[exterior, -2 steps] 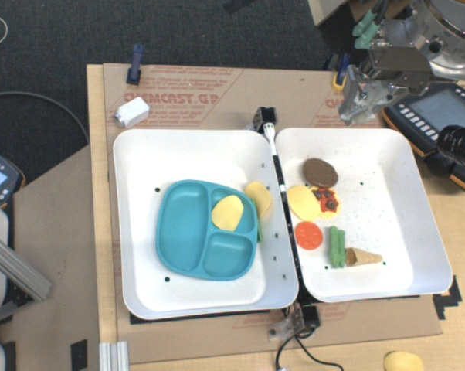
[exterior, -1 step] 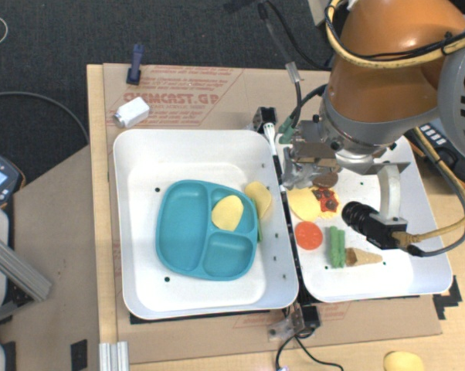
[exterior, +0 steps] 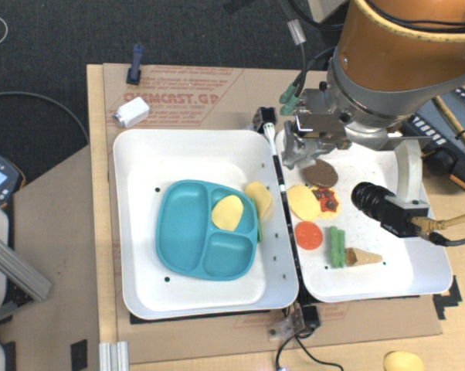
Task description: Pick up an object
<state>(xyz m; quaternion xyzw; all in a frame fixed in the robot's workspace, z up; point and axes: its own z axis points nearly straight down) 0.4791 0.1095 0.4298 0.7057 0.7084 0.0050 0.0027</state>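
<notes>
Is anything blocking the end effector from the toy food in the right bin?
Nothing visible does. The end effector hangs over the right bin's upper left corner, right beside the brown disc. The yellow piece and red disc lie uncovered just below.
</notes>
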